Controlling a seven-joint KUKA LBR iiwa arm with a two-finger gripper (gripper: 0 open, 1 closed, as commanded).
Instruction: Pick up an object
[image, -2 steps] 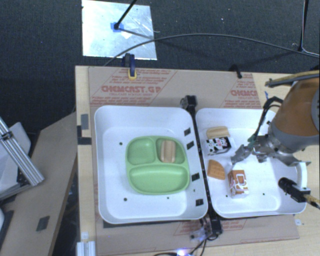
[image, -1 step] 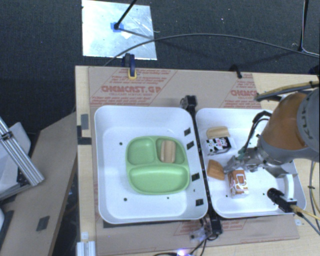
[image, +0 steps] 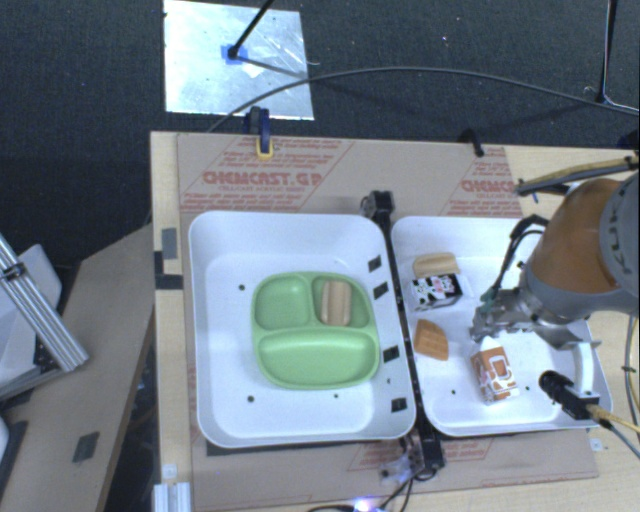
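Observation:
In the right bin (image: 455, 415) lie several objects: an orange and white carton (image: 495, 373), a tan bread-like slice (image: 432, 340), a black and white patterned box (image: 436, 289) and a tan block (image: 436, 264). My gripper (image: 492, 327) hangs over the right bin just above the carton's top end. The wrist hides the fingertips, and nothing shows between them. A green divided plate (image: 300, 350) rests in the left bin (image: 225, 300), with a tan sausage-like piece (image: 336, 301) in its upper right compartment.
The arm's orange band (image: 585, 240) and grey wrist cover the right bin's far right side. A black clamp (image: 380, 204) sits at the top of the divider between the bins. A blue and yellow clamp (image: 261, 130) stands at the bench's back edge.

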